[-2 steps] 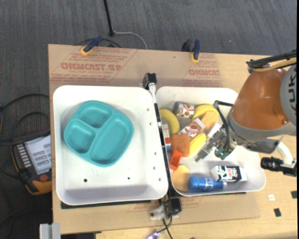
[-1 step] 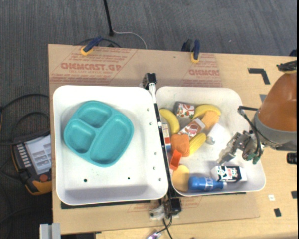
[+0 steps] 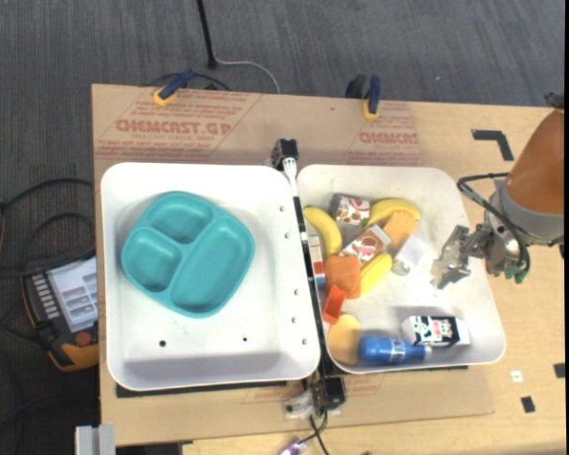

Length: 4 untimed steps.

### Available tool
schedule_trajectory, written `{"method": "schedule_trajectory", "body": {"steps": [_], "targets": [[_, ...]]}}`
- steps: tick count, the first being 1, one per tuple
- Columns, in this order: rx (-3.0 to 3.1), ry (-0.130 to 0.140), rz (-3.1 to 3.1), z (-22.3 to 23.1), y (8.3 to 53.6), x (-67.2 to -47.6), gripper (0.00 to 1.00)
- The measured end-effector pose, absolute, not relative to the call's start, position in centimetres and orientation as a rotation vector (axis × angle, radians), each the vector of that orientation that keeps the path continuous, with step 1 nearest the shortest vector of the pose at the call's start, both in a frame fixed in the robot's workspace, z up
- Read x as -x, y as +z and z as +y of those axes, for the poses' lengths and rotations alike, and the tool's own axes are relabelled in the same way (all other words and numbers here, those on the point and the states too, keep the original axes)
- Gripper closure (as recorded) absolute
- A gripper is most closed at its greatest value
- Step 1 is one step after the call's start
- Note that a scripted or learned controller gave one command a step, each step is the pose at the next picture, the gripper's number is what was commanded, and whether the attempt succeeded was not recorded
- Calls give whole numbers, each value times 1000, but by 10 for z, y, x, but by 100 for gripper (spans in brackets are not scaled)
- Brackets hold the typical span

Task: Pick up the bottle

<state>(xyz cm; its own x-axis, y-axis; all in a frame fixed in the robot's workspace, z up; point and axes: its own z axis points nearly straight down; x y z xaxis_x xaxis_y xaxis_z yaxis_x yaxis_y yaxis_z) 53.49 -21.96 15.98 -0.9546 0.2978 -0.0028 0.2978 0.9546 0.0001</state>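
Arm enters from right; gripper (image 3: 452,259) hangs over right bin (image 3: 446,183), near its right wall, nothing between fingers. Blue bottle (image 3: 391,350) lies on side at right bin's front edge, touching milk carton (image 3: 432,330). Bananas (image 3: 324,227) and other toy food crowd right bin's left half. Teal divided plate (image 3: 187,252) sits in left bin (image 3: 133,354).

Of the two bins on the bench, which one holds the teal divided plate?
The left bin. It holds the teal divided plate, while the right bin is crowded with toy food, including a banana and the blue bottle.
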Motion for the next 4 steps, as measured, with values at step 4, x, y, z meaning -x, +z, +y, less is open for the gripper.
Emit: {"method": "schedule_trajectory", "body": {"steps": [4], "targets": [[323, 1, 3116, -222, 252, -487, 100]]}}
